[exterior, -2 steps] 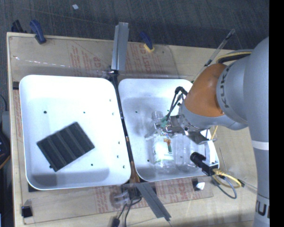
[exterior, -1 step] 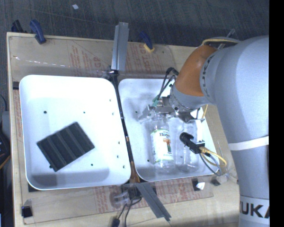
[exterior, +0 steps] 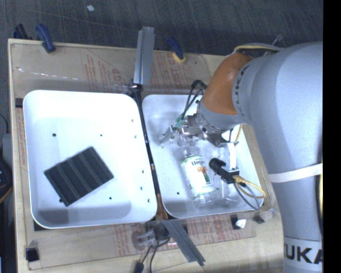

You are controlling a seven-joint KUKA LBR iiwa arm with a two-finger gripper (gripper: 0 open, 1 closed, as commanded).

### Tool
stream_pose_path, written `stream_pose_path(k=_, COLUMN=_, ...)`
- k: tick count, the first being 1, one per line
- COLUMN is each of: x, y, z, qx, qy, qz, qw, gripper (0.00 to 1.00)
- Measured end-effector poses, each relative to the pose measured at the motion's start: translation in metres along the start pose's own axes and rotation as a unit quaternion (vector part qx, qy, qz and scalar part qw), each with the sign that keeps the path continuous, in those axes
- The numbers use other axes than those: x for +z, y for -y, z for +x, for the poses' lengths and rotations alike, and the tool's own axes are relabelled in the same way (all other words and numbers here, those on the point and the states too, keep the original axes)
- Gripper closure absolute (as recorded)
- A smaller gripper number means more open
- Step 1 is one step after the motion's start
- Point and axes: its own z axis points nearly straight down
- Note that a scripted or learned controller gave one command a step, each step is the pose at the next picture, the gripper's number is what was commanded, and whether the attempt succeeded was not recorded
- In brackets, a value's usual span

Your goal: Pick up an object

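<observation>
Left bin (exterior: 34, 104): white, with a dark ridged mat (exterior: 78, 175) lying flat inside.
Blue clamps (exterior: 44, 37): on the bench's (exterior: 74, 61) far edge.

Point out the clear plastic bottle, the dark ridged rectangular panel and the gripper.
clear plastic bottle (exterior: 199, 175), camera view, its white label.
dark ridged rectangular panel (exterior: 78, 175), camera view, panel's middle.
gripper (exterior: 184, 131), camera view, between its fingertips.

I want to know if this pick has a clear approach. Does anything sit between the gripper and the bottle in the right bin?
Nothing visible does. The gripper hangs right over the top end of the clear bottle, which lies alone on the floor of the right bin. The dark ridged slab lies in the left bin.
</observation>
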Motion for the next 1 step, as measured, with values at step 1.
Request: stream_pose_path(k=1, x=-0.0133, y=0.0453, z=-0.0357, qx=-0.011, qy=0.000, qz=-0.001, qw=0.9999, gripper=0.00)
